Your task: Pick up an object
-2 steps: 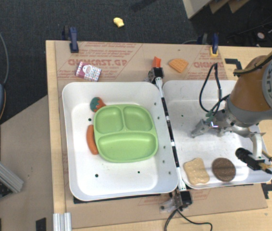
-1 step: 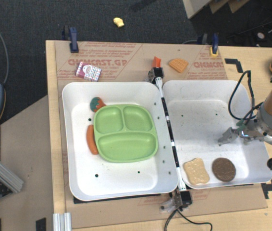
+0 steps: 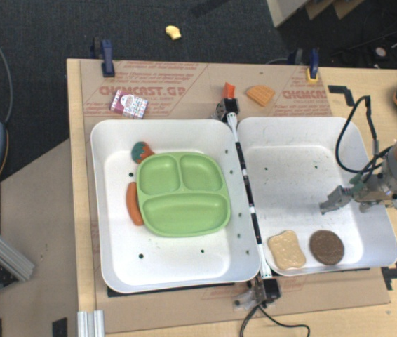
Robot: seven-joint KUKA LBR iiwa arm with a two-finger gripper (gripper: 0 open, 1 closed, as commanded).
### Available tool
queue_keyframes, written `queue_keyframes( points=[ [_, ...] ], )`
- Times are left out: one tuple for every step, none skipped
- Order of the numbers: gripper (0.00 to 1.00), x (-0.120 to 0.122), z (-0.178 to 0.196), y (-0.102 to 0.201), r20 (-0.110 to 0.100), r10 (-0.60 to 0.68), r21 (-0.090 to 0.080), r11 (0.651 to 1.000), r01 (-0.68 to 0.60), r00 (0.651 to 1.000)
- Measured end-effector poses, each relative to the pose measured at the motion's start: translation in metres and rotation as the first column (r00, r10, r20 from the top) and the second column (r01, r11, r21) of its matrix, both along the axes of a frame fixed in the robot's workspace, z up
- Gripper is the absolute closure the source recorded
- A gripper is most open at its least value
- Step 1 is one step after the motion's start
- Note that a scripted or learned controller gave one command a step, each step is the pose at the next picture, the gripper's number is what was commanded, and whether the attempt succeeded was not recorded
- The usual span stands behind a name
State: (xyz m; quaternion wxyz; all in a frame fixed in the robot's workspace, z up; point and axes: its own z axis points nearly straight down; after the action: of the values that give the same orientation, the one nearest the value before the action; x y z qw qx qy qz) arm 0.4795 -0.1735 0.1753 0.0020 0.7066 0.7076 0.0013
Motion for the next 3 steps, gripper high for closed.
queue_keyframes(
  points=[
    [1.00,0.001,0.007,-0.001,0.001,-0.001,-0.002,1.000,0.001,1.000],
    [0.00,0.001,0.006,-0.001,0.000,-0.002,-0.001,1.000,0.002,1.000],
    [0.00,-0.003,-0.090,0.018,-0.014,-0.001,0.005,1.000,0.001,1.000]
  ],
)
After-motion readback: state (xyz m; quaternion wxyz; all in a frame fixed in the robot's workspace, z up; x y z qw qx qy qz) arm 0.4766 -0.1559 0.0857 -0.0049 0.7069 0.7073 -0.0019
